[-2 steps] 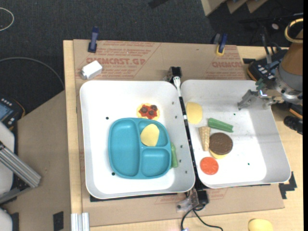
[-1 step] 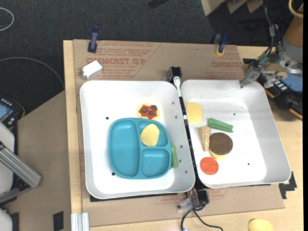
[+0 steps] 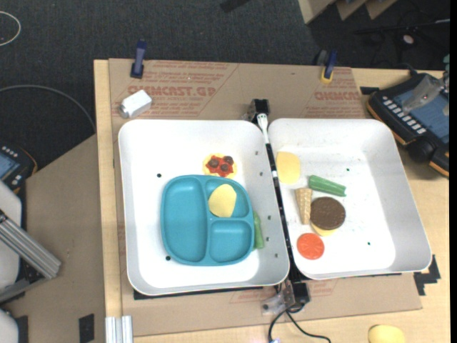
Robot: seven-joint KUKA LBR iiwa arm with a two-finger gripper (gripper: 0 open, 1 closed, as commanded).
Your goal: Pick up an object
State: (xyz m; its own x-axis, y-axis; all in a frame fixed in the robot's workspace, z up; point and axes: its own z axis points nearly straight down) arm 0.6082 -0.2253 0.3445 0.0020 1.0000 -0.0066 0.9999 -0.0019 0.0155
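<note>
Right bin: far and right floor open; toys cluster near left wall. Left bin: teal tray crowds near half.

- Light is bright and even, falling from overhead; the two white bins come out near pure white, their surface detail washed out.
- Shadows are soft and short: a thin dark line runs under the bins' near edges.
- The teal tray carries a mild sheen, without hard glare.
- Focus is fair mid-frame; the corners are softer, the tabletop print slightly blurred.
- The dark floor at the far side looks dim and grainy.
</note>
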